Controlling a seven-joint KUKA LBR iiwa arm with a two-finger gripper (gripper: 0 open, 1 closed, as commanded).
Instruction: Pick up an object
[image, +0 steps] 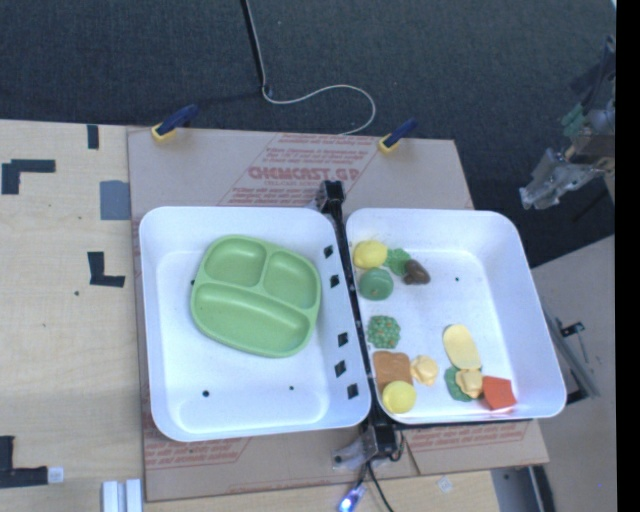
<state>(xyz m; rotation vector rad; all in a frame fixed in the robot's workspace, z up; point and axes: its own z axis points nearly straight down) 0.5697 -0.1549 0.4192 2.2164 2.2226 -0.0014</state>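
Small toy food pieces (420, 330) lie in our right white bin (520, 300); whether the gripper (545, 185) fingers are parted we cannot tell.

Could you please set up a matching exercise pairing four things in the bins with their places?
Things:
1. green divided plate
2. orange block
3. yellow ball
4. gripper

Places:
A. right bin, near corner
B. outside the bins, upper right
C. left bin
D. right bin, top by the divider

Pairs: 1-C, 2-A, 3-D, 4-B
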